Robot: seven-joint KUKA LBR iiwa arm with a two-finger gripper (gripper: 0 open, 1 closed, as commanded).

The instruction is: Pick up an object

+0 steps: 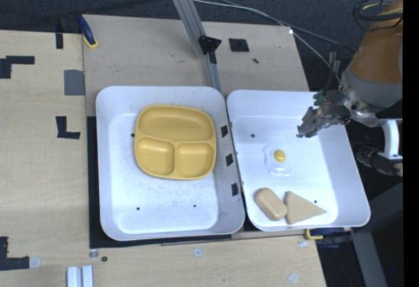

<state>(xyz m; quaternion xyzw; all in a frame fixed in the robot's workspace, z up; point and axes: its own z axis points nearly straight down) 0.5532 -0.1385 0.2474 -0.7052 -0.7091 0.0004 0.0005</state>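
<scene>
two white bins are seen side by side on the desk [157, 59]. in the left bin [111, 168] one yellow tray [175, 141] is seen, with three compartments: one long one across the top and two smaller ones below. in the right bin [340, 168] three things are counted. one fried egg [277, 159], white with a round yellow yolk, is found near the middle of that bin. one tan bread roll [270, 204], oblong and rounded, is placed near the bin's lower edge. one tan wedge [304, 208], triangular like a cut slice, is set just beside the roll, on its right; whether the two touch cannot be told. the egg is kept well apart from both. the gripper [308, 130] is seen over the upper right part of the right bin, above and to the right of the egg, with nothing seen between the jaws. whether the jaws are wide or narrow cannot be told.
</scene>
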